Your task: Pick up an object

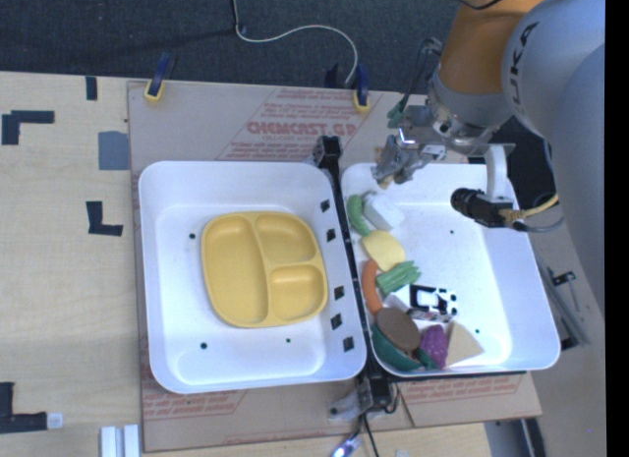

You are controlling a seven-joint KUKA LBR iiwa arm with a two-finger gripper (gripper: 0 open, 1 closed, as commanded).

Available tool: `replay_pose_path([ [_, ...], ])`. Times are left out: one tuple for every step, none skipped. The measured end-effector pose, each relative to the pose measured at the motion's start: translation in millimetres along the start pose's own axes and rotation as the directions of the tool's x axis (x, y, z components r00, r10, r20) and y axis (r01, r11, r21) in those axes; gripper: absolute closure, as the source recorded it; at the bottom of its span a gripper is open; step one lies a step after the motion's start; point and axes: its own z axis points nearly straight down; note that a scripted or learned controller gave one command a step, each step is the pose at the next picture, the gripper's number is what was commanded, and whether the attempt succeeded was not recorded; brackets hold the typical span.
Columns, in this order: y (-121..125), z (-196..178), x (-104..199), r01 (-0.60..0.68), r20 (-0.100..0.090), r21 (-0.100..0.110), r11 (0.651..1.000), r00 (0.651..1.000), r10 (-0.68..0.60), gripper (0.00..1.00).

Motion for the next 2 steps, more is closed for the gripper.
replay_pose_path([
  [-1.3, 2.5, -2.4, -0.003, 0.002, 0.004, 1.0, 1.0, 0.003, 0.0],
  [-27.1, 68.8, 76.3, 0.003, -0.002, 0.013, 1.0, 1.0, -0.003, 0.0],
])
